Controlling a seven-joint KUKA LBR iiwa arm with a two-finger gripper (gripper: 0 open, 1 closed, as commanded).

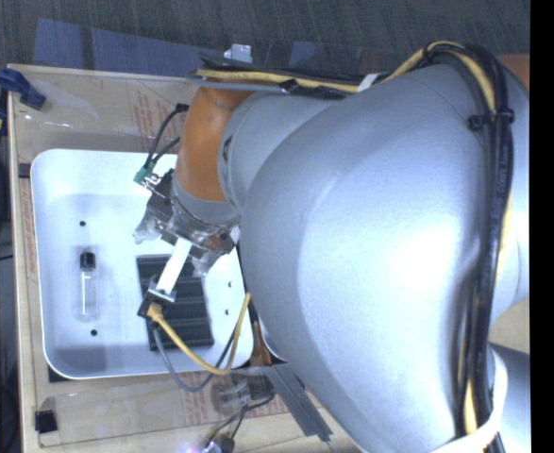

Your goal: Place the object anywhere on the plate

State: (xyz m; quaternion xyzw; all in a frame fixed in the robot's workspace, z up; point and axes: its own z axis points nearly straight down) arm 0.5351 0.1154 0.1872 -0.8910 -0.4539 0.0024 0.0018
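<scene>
Vial point(88, 286), clear with a black cap, lies flat on the floor of the white bin point(39, 234), near the left wall. We read its long axis as parallel to that wall, with the cap toward the top of the camera view. Bare floor surrounds it. A dark ribbed slab point(192, 319) lies to its right, apart from it. The gripper point(177, 220) hangs above the slab; we cannot tell how far it is open, and we see nothing held.
</scene>
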